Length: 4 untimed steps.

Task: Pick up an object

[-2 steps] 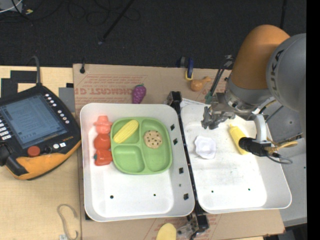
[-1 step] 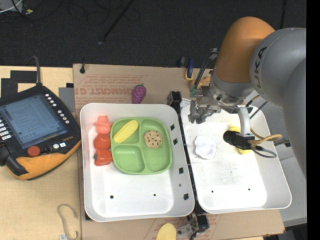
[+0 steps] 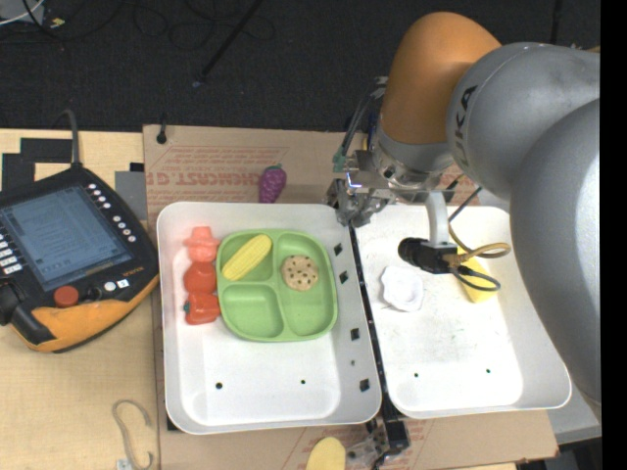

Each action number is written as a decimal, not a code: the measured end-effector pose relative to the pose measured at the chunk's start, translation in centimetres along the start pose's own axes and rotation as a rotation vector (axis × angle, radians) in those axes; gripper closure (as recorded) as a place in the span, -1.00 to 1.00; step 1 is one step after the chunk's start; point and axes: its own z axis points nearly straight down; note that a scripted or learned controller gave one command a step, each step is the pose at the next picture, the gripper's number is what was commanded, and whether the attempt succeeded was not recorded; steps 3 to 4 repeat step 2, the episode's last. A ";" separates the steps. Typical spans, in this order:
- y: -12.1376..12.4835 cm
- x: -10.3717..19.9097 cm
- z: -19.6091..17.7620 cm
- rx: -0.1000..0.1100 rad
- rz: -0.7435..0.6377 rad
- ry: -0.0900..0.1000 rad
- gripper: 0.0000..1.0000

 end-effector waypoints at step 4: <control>-0.8 1.0 1.4 0.004 0.003 -0.003 1.00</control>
